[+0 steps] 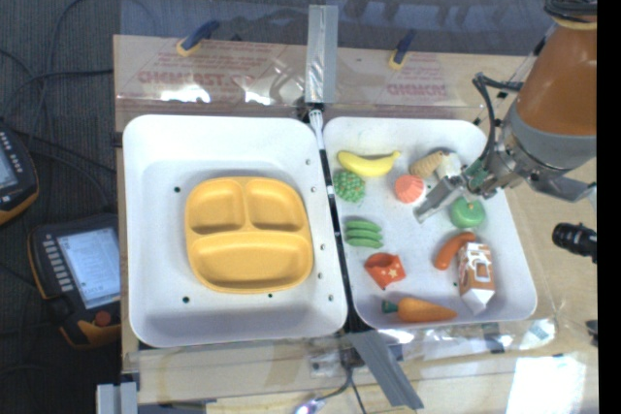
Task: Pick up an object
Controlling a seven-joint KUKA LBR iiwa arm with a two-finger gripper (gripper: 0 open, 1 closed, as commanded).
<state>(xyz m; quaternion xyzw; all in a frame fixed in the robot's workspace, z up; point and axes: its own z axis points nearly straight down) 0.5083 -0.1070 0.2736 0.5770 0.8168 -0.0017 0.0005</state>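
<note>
The right bin (505, 238) holds several toy foods: a yellow banana (367, 163), a green bumpy ball (349, 187), a salmon round piece (408, 189), a tan piece (431, 160), a green apple (469, 211), a red-orange sausage (452, 250), a small milk carton (475, 271), a carrot (420, 309), a red piece (384, 270) and green bean pods (363, 232). My gripper (441, 190) reaches in from the right, low over the bin's upper right part, between the salmon piece, the tan piece and the apple. Nothing is visibly held.
The left bin (155, 238) carries a yellow divided plate (249, 232). A grey metal strip (321, 53) runs up from the seam between the bins. The arm's orange band (570, 78) stands over the right bin's far right corner. Handheld screens (78, 267) lie off the bench at the left.
</note>
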